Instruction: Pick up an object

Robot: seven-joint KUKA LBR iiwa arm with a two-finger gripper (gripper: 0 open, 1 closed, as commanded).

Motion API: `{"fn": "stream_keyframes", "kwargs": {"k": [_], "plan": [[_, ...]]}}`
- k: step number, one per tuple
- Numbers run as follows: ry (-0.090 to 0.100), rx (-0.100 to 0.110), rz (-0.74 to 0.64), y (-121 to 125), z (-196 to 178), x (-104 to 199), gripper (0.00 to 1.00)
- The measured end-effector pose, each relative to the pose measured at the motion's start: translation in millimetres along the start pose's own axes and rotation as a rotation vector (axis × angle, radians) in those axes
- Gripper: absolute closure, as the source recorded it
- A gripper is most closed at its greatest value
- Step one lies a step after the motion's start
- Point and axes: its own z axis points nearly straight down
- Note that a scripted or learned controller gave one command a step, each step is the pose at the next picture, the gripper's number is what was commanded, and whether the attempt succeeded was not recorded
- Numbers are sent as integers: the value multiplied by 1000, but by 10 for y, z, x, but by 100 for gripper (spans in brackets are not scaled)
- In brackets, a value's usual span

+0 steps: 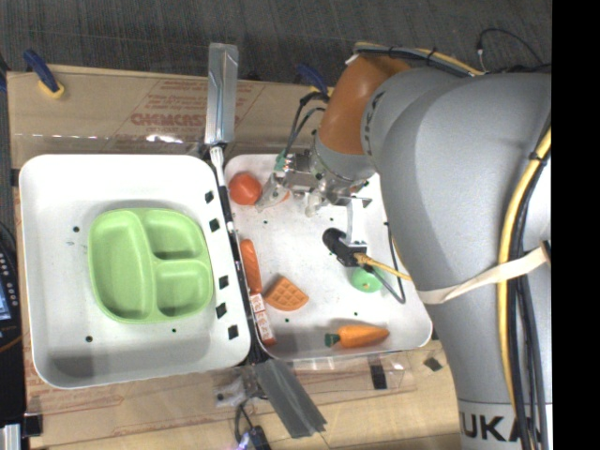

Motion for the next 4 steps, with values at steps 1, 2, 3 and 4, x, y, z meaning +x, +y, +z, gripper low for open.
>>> {"fn": "stream_keyframes", "kwargs": {"k": [1,2,3,4], "plan": [[0,0,-163,-390,72,-372,0],[1,-4,-146,93,-385,118,0],[-1,-4,-25,92,-605,60,0],[0,1,-70,78,79,146,0]]}}
